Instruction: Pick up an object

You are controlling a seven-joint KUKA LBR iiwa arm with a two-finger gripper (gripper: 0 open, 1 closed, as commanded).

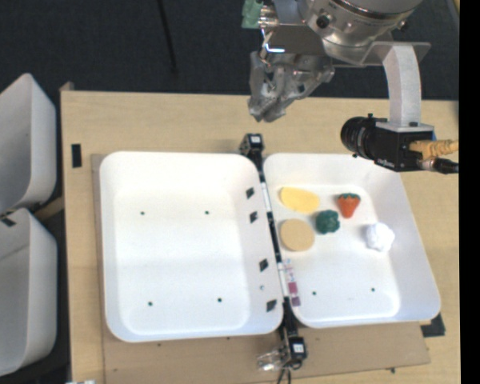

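The yellow piece [299, 199] lies lengthwise left-to-right in the right bin [400, 294], just above the tan disc [297, 235]. End effector [269, 102] aperture: I cannot tell.

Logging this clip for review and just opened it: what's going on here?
A robot arm's gripper hangs above the back edge of the bench, behind the two white bins, with nothing seen in it. The right bin holds five small things grouped toward its back: a yellow piece, a strawberry toy, a green lump, a tan disc and a white ball. All of them lie untouched, so no pick has happened yet. The left bin sits alongside.
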